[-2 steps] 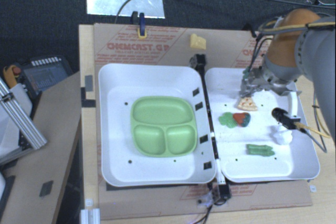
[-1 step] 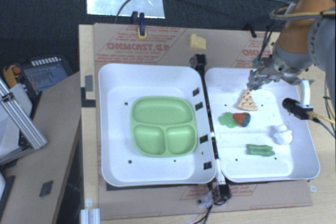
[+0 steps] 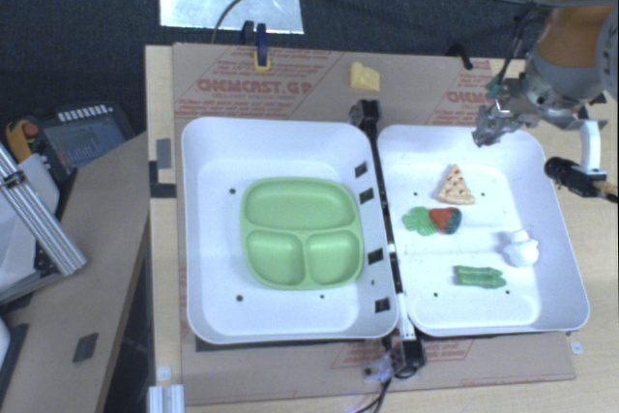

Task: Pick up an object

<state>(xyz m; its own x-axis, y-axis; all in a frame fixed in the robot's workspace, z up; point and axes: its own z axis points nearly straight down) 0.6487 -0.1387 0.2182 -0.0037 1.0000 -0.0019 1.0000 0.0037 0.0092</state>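
Note:
The right bin (image 3: 542, 305) holds a pizza-slice toy (image 3: 454, 186), a red and green strawberry-like toy (image 3: 435, 220), a white lumpy toy (image 3: 521, 248) and a green pod toy (image 3: 480, 278). My gripper (image 3: 489, 125) hangs over the bin's far edge, up and to the right of the pizza slice, apart from all the toys. Nothing shows between its fingers.
The left bin (image 3: 208, 150) carries a green divided plate (image 3: 298, 232). A yellow block (image 3: 365, 76) lies on the cardboard behind the bins. A black clamp (image 3: 368, 114) sits where the bins meet. A cable runs across the back.

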